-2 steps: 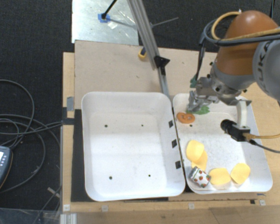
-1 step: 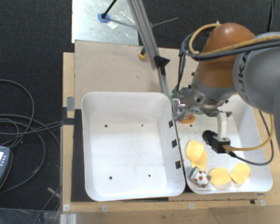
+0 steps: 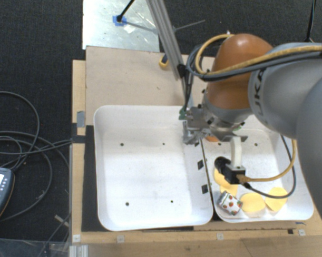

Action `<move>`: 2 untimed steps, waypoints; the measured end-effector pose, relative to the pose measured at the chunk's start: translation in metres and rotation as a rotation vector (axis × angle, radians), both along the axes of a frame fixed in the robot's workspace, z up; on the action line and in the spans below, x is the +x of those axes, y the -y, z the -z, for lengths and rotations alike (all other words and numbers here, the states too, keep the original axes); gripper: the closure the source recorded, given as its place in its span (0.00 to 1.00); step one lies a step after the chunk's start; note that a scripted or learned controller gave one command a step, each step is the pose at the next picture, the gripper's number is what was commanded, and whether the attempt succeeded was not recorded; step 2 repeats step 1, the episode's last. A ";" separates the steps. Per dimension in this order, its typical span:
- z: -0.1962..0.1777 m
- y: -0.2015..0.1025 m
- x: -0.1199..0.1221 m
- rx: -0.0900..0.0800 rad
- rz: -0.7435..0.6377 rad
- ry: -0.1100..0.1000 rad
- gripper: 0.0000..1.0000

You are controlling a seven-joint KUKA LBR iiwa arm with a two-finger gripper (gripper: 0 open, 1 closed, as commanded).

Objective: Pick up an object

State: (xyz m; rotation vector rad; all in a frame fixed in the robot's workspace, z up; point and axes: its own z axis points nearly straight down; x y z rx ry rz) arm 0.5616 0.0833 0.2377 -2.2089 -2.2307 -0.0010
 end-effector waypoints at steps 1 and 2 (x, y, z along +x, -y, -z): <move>0.000 0.003 0.001 -0.001 0.008 0.002 0.00; 0.000 0.003 0.001 -0.001 0.008 0.002 0.00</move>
